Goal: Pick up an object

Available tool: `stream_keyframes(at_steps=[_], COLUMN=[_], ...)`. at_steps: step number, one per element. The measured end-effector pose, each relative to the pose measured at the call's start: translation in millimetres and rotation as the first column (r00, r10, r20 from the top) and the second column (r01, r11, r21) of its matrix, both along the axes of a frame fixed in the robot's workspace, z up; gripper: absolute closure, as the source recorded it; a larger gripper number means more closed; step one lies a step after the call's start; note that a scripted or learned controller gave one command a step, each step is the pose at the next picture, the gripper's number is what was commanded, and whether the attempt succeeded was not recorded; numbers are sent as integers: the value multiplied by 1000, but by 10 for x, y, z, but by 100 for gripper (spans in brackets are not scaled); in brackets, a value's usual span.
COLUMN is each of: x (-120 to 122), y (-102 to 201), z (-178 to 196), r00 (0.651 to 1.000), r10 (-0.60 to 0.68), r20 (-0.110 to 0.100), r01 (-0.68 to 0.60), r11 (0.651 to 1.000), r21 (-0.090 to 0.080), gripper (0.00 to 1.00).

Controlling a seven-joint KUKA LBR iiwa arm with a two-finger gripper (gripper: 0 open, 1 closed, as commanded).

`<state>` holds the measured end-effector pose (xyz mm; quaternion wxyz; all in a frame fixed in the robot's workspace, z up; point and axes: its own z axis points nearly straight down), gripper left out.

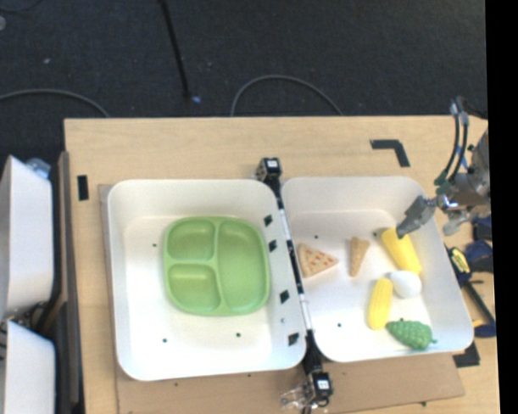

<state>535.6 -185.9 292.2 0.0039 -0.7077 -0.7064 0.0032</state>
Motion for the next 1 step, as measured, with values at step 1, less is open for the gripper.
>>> stream_keyframes(at_steps=[1], x=[18], y=[5], z=[63], r00=[1000], r10=[3], r20=[11], r01=[-3], r11=[1000], r21=[-3], gripper=[0])
